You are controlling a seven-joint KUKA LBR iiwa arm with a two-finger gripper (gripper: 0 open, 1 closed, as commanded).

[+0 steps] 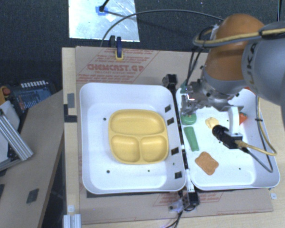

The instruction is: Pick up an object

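My gripper (187,104) hangs low over the far left corner of the right bin (256,175), close to the wall between the bins. Directly beneath it lies a small green round piece (187,119), partly hidden by the gripper. A long green piece (192,139) lies just in front of that. Nearer the front is a tan, toast-like piece (206,163). A small yellow piece (210,122) rests in the bin's middle, and an orange-red piece (242,118) shows at the right, beside the arm. I see nothing lifted.
The left bin (92,127) holds a yellow divided plate (137,136) at its centre. The grey arm with its orange band (237,32) covers the back of the right bin. Black clips line the wall between the bins (176,141).
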